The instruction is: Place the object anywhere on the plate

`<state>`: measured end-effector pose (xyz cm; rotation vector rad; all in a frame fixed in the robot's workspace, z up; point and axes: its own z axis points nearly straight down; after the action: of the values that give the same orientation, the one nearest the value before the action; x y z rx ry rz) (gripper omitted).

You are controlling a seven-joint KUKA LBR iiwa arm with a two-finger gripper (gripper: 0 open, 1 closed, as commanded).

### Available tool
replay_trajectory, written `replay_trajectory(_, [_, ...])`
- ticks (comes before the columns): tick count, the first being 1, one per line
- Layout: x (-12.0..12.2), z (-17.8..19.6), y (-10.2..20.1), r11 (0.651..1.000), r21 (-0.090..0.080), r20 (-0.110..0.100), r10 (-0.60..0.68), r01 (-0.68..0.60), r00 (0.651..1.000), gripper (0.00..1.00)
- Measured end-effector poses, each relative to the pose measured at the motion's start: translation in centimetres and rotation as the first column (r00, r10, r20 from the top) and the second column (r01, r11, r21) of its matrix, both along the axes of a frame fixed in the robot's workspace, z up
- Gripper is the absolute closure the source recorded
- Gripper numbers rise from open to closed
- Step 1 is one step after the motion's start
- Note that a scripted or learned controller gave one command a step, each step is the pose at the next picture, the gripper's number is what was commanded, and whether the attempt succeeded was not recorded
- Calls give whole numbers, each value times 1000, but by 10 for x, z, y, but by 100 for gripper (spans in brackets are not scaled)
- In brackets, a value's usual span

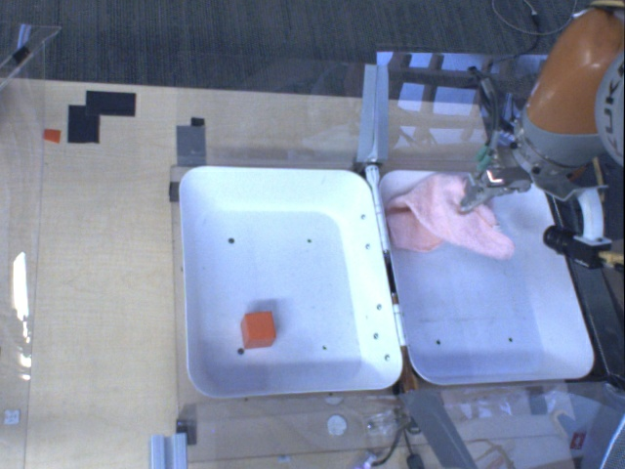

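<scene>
A small orange cube (pixel 259 329) lies in the left white bin (pixel 293 262), near its front left. A crumpled pink cloth (pixel 435 225) sits in the back left part of the right white bin (pixel 508 311). My gripper (pixel 479 195) hangs at the cloth's upper right edge, right at the fabric, with the grey and orange arm (pixel 571 76) behind it. Whether it touches or holds the cloth is not clear from this angle.
A metal divider (pixel 369 115) rises behind the seam between the bins. Black blocks (pixel 98 113) and a small orange tag (pixel 52 136) lie on the wooden bench at the far left. Cables and brackets sit along the front edge (pixel 391 428).
</scene>
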<state>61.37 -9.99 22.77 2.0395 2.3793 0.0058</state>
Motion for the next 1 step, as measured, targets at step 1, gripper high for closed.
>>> replay_trajectory(1, [2, -1, 2, 1000, 0, 1, 7, -7, 1000, 100])
